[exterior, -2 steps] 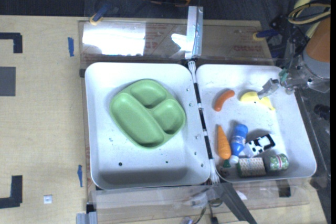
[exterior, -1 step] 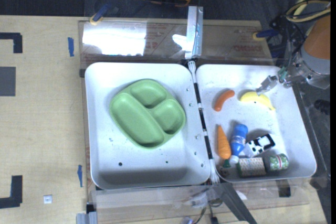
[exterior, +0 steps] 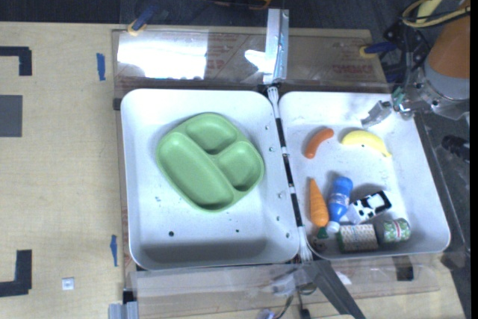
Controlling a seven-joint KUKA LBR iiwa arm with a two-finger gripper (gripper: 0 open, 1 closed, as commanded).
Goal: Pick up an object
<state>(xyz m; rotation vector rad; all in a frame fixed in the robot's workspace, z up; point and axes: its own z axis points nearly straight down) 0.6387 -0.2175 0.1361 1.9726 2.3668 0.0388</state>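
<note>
Camera view | gripper (exterior: pixel 382 110) hovering at right bin (exterior: pixel 437 183) upper right edge, grip state unclear | banana (exterior: pixel 364 140) lying nearest, likely target | carrot (exterior: pixel 318 203), bottle (exterior: pixel 338 198), can (exterior: pixel 373 234) crowding lower frame, harder picking | green tray (exterior: pixel 210 160) sitting left bin

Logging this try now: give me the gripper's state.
Gripper: cannot be told; it sits over the right bin's top corner, above the banana.
</note>
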